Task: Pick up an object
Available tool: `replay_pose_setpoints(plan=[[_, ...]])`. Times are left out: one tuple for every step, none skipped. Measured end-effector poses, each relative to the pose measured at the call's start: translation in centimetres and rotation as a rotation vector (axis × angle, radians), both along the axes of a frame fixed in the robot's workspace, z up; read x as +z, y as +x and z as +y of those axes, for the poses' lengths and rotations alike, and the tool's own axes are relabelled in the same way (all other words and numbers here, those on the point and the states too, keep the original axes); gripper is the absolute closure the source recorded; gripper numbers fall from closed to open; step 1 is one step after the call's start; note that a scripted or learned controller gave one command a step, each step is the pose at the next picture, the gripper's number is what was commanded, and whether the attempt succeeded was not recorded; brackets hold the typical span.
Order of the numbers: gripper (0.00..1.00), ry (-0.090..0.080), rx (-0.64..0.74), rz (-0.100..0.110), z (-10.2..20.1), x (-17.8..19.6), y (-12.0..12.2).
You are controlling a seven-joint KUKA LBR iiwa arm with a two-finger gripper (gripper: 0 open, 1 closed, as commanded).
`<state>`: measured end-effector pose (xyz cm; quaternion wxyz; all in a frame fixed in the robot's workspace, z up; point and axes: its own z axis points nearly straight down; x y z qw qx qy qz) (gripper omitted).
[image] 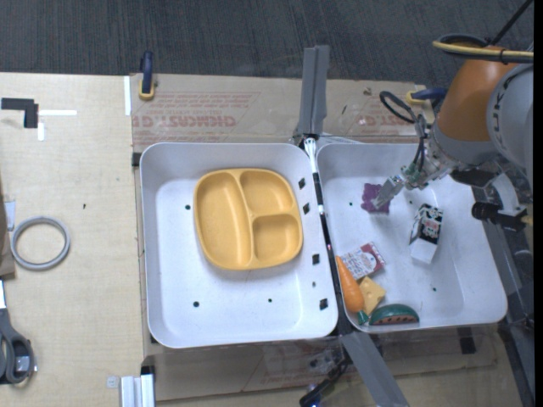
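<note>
Reaching in from the right, the grey arm with its orange band hangs over the right bin. The gripper sits low at the bin's upper left part, right against a small purple object; cannot tell whether the purple object is actually between the fingers or just beside them, so grip state is unclear. A small black-and-white carton stands near the bin's middle, apart from the gripper. Along the bin's lower left: a red-and-white packet, an orange carrot, a yellow piece and a green-and-red item, bunched together. The left bin holds a yellow divided plate. A grey tape roll lies on the bench, well left.
</note>
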<state>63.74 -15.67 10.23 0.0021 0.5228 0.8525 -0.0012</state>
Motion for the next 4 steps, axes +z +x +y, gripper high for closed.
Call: replay_pose_setpoints(plan=[[0.0, 0.002, 0.279, 0.0, 3.3, -0.9, 2.2], [0.0, 0.004, 0.117, 0.002, 5.5, -1.0, -1.6], [1.0, 0.003, 0.118, 0.0, 5.4, -0.1, -1.5], [1.0, 0.002, -0.254, 0.0, 1.5, -1.0, 1.2]])
